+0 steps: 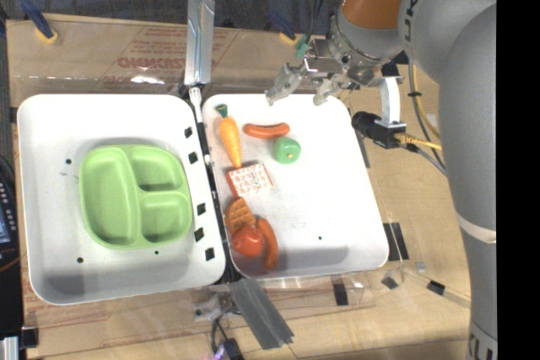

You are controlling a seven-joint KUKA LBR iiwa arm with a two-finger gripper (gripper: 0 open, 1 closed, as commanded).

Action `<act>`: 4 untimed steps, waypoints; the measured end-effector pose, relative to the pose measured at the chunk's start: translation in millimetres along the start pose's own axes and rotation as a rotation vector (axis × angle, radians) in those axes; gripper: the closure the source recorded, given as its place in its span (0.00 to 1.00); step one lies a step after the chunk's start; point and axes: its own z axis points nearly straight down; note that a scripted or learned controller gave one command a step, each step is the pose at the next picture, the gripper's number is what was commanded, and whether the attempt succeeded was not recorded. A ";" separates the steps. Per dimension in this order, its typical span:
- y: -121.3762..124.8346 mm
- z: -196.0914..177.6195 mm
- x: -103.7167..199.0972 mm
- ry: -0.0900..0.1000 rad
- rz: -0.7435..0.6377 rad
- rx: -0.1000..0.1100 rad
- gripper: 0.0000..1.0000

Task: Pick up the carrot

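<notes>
At the near edge of the right bin (pixel 363 206) a red tomato (pixel 247 242), an orange sausage (pixel 269 240) and a brown piece of bread (pixel 239 213) crowd together so their outlines are hard to separate, and just beyond them lies a small card (pixel 251 180) with a red pattern too blurred to read. The left bin (pixel 42 181) holds a green divided plate (pixel 137 196), while the carrot (pixel 229 137) lies near the right bin's far left corner, beside a red sausage (pixel 267 130) and a green apple (pixel 288 150). Farther back the gripper (pixel 301 92) hangs over the bin's far rim with its fingers spread and nothing between them, faint reddish lettering on the cardboard (pixel 152 46) behind cannot be read, and part of "KUKA" shows on the grey arm (pixel 456 29), which is cut off at the top.
</notes>
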 end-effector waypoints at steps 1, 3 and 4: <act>18.6 87.1 56.5 -0.001 -0.064 0.003 0.00; 12.5 183.9 8.4 0.000 -0.169 0.000 0.00; 13.0 173.4 8.3 0.000 -0.173 0.001 1.00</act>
